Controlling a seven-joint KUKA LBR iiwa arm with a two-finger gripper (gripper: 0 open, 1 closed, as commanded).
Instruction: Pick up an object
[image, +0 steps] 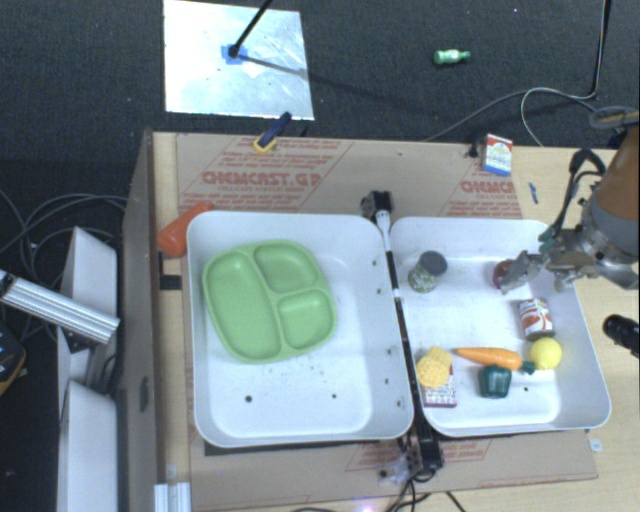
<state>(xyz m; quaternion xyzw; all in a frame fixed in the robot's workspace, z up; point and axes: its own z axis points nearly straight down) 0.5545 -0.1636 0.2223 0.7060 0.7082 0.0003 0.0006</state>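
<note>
Hovering at the right white bin's (590, 400) upper right, finger state impossible to tell, two-finger gripper (515, 272) needing centering squarely over the small red-and-white can (535, 318) lying just below before descending.

Red print "CHEMCAST GP" reads on the brown protective sheet (300, 165) under the bins, clearest at upper centre-left of the frame, just above the left bin. The same red wording repeats at upper right, near the small carton, partly legible, and again along the bottom edge below the bins, cut off and hard to make out. Small red-and-blue carton (497, 155) at upper right carries print, too small to read. Can (535, 318) in the right bin has a label, unreadable.
</note>
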